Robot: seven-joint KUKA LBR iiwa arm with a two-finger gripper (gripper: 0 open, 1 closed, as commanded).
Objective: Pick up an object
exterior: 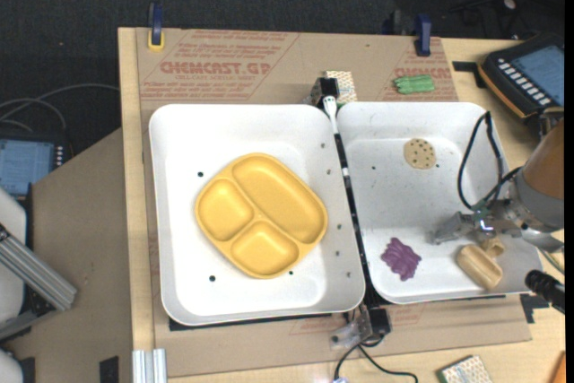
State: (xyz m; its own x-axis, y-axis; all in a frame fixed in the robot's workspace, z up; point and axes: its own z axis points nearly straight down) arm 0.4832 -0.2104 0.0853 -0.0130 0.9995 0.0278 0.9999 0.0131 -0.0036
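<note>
bread roll: lower right of frame, right bin; gripper: just above it, fingers spread, pinching nothing; purple piece: left

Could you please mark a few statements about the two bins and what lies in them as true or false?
1. A yellow divided plate lies in the left bin. True.
2. The purple grapes lie in the left bin. False: they lie in the right bin, near its front.
3. A round cookie lies in the right bin, toward its back. True.
4. The green toy lies inside the right bin. False: it lies on the board behind that bin.
5. The gripper is over the left bin. False: it is over the right bin, near a tan bread roll.
</note>
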